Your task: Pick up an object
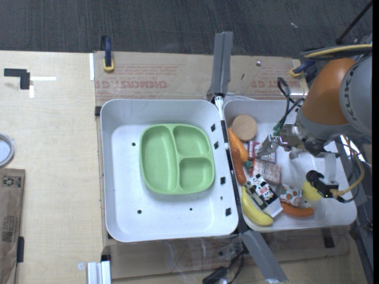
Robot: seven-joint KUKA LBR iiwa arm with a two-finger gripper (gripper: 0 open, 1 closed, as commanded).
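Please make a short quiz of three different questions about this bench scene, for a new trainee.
1. True or false: the green divided plate lies in the left bin.
2. Which lies nearest the right bin's front-left corner? A) banana B) round wooden disc C) carrot
3. Fill in: the arm's tool is above the ____ bin.

Key: 1 true; 2 A; 3 right.
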